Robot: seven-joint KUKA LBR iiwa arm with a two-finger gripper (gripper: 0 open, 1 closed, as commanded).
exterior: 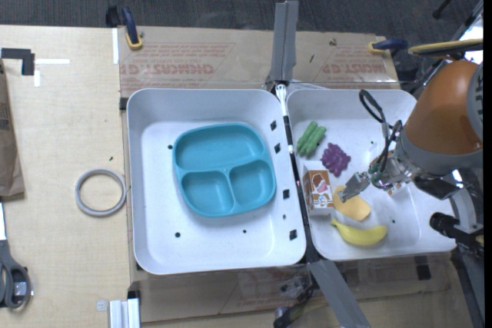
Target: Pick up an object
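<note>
The right bin (400,238) holds a green vegetable (311,137), a purple bunch of grapes (335,158), a small brown carton (317,189), an orange-yellow piece (354,207) and a banana (360,233). My gripper (354,187) reaches in from the right and sits low over the orange-yellow piece, just right of the carton. Part of that piece is hidden under the gripper. I cannot see whether it touches either one.
A blue divided plate (224,169) lies in the left bin (146,188). On the bench to the left lie a ring of tape (101,191) and scissors (14,280). A grey post (285,42) stands behind the wall between the bins.
</note>
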